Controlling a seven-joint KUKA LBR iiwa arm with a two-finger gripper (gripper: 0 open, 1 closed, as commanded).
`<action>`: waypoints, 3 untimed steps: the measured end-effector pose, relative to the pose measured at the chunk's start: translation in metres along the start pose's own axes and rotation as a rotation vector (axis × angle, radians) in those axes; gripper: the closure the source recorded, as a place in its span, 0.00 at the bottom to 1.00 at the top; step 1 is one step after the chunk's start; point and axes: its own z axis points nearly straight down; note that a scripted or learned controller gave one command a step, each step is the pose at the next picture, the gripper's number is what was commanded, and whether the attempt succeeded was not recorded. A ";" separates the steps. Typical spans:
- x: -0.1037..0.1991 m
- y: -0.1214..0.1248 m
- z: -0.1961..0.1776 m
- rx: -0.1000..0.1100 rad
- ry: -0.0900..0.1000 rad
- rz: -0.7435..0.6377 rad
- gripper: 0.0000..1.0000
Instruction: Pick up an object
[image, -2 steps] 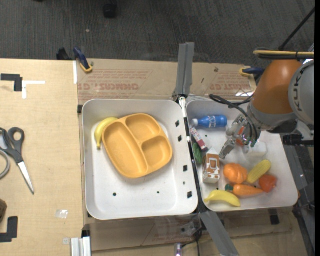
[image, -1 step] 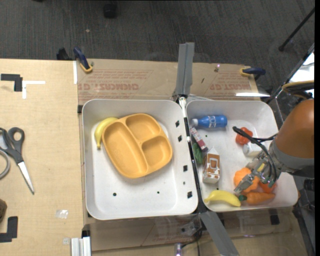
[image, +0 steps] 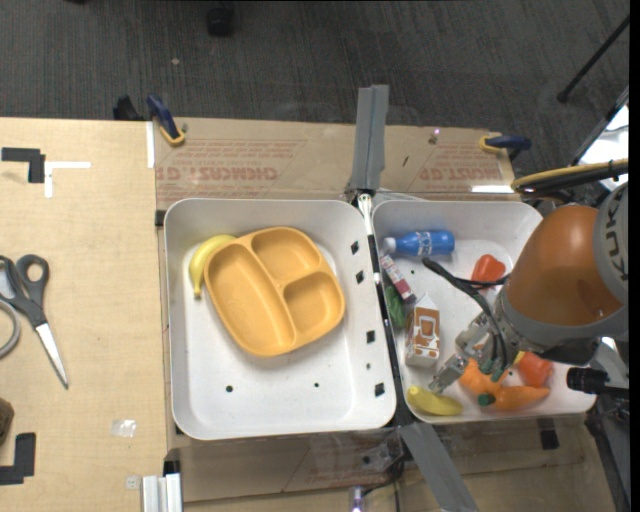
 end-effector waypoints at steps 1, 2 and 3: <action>-0.066 0.063 -0.001 0.000 -0.002 -0.062 0.00; -0.041 0.015 0.000 0.001 0.000 -0.084 0.00; -0.019 -0.021 0.000 0.001 -0.001 -0.155 0.00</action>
